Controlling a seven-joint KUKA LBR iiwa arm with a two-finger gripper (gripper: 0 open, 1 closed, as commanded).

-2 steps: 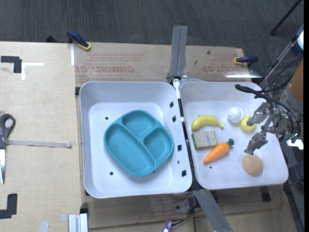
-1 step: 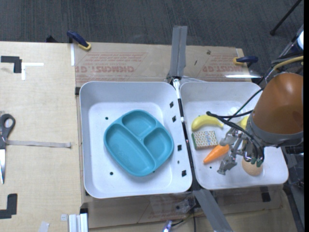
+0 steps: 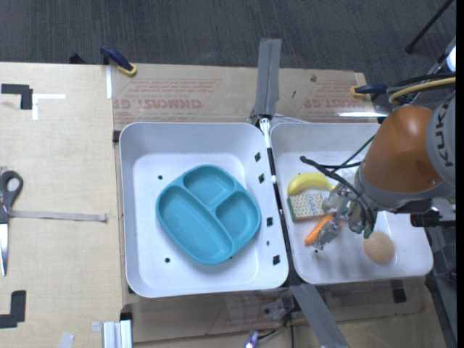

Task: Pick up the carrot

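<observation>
The carrot (image 3: 316, 232) is a small orange piece lying at a slant on the floor of the right bin (image 3: 406, 267), near its left wall. My gripper (image 3: 333, 225) reaches in from the right and sits right over the carrot's upper right end, hiding that end. The grey arm with its orange band (image 3: 403, 151) rises above it. Whether the carrot is between the gripper's tips is not visible.
A yellow banana (image 3: 307, 183) and a green-and-beige block (image 3: 305, 205) lie just behind the carrot. A tan egg-shaped thing (image 3: 378, 249) rests to the gripper's right. The left bin (image 3: 138, 194) holds a blue divided plate (image 3: 209, 213). Scissors (image 3: 7, 194) lie on the bench at far left.
</observation>
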